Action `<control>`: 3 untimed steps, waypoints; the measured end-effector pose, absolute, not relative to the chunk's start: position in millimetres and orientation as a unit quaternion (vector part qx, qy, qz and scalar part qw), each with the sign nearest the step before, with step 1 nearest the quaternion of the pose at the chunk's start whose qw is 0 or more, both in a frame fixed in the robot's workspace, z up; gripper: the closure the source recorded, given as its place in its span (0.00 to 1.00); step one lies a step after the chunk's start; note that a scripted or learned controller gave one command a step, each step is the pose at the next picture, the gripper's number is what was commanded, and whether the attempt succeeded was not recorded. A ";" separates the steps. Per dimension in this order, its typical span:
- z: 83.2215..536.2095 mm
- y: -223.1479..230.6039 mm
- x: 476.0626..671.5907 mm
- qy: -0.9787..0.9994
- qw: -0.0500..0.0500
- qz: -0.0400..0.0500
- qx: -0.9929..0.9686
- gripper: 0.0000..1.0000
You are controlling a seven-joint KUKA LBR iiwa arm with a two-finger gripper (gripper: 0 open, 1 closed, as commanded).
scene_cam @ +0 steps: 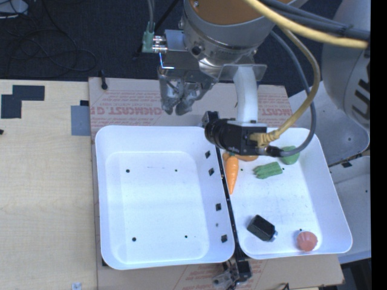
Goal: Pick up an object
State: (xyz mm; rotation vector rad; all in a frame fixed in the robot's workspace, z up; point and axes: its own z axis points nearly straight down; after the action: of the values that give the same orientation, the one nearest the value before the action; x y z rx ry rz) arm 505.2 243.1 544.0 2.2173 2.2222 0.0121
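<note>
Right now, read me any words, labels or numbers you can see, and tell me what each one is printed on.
"CHEMCRST. G P": red print on the cardboard sheet under the bins, upside down and blurred, so the spelling is uncertain.
More red print on that sheet right of the arm and along its near edge: too cut off or blurred to read.

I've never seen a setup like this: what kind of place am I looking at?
Most likely a robotics lab bench for grasping trials. A grey arm with its gripper hangs above two white bins, toy-like items such as a carrot lie in one, and loose cables trail behind.
</note>
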 end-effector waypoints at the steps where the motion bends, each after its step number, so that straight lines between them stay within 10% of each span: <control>1: 546.7 245.0 505.0 0.710 -0.001 -0.004 0.704 1.00; 3: 564.7 247.2 504.9 0.714 -0.003 -0.008 0.700 1.00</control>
State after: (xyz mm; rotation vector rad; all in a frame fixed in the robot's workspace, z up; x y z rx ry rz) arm 504.9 247.2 564.7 2.2039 2.2476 -0.0255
